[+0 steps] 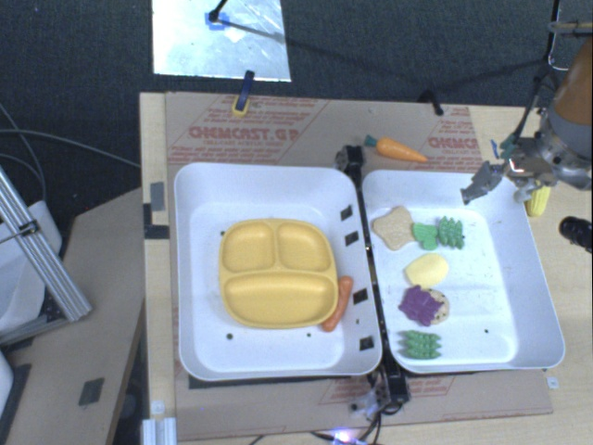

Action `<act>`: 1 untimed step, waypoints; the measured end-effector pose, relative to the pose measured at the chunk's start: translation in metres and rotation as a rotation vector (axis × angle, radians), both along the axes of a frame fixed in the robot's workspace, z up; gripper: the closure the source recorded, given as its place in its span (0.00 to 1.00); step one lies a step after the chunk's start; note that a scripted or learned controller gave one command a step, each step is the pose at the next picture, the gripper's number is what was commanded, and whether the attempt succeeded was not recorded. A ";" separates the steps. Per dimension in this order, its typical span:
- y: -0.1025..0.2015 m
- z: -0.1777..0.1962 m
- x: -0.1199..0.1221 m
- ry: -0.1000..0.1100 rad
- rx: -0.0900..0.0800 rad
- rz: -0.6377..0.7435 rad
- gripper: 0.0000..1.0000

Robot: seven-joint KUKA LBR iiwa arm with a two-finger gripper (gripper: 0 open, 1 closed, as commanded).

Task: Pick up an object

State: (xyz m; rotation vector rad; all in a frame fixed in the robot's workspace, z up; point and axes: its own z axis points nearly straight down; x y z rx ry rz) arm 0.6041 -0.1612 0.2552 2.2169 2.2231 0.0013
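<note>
Your gripper (484,185) hangs over the far right corner of the right bin (528,276); you cannot tell how far open it is, and nothing shows in its grasp. The items lie along that bin's left half: cookie (393,227), green piece (439,234), yellow piece (426,270), purple piece (422,305) and peas (419,344). The bin's right half is bare floor. In the left bin (199,248) a yellow tray (276,273) sits with a sausage (337,304) against its right edge. A carrot (396,148) rests on the cardboard (306,128) beyond both bins.
</note>
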 end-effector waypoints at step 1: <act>-0.013 -0.082 -0.062 0.010 0.003 -0.005 0.00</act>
